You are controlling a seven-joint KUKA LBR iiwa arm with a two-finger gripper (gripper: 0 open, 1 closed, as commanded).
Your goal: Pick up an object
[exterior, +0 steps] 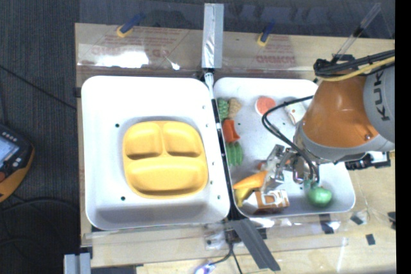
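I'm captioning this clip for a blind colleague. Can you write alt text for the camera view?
A grey arm with an orange band reaches from the right into the right bin, its hand low over a clutter of small toy foods, near an orange piece and a green ball. The left bin holds a yellow divided tray.

i see the left bin holding a yellow divided tray near its middle, three compartments facing up. behind both bins runs a clear plastic sheet on the wooden bench, pinned by a blue clip and a yellow one. a silver strip stands between them. at far left, an orange-and-black device sits on dark carpet.
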